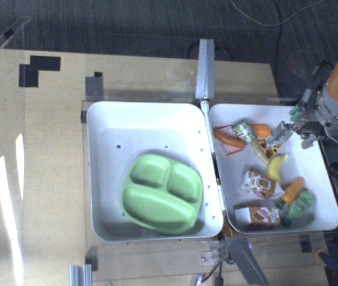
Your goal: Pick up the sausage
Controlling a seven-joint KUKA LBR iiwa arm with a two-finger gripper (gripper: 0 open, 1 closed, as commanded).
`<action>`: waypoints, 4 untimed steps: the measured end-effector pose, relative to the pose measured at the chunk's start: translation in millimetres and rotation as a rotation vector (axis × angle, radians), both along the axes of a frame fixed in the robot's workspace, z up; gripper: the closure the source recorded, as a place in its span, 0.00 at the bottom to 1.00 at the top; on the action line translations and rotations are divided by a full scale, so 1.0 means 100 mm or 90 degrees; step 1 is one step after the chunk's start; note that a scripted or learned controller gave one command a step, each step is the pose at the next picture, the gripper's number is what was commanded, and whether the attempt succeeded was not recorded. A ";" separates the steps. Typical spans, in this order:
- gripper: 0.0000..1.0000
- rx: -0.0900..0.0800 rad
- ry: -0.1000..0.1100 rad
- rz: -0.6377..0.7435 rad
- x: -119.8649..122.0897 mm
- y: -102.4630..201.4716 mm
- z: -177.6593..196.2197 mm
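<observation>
The pale wooden counter (49,177) looks smooth with a faint sheen, streaked by window glare; on it the two shallow white plastic bins, left (106,130) and right (326,210), look matt and smooth; between them runs a brushed grey metal rail (205,70); in the left bin the light green sectioned plastic tray (163,193) is satin with soft highlights; in the right bin the reddish-orange sausage (228,139) looks glossy, the small printed cartons (258,185) papery, the yellow toy banana (275,166) smooth plastic.

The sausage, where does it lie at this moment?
The sausage lies in the right bin, at its upper left corner near the divider, just left of a small green packet.
</observation>
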State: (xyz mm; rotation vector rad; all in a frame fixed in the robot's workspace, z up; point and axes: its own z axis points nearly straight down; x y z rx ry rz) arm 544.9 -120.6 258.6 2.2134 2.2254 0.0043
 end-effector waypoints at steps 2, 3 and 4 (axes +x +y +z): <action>0.00 0.001 -0.002 -0.111 0.79 0.36 -1.51; 0.00 0.000 -0.017 -0.034 0.60 -0.29 -1.60; 0.00 -0.004 -0.015 0.029 -0.12 -0.20 -1.64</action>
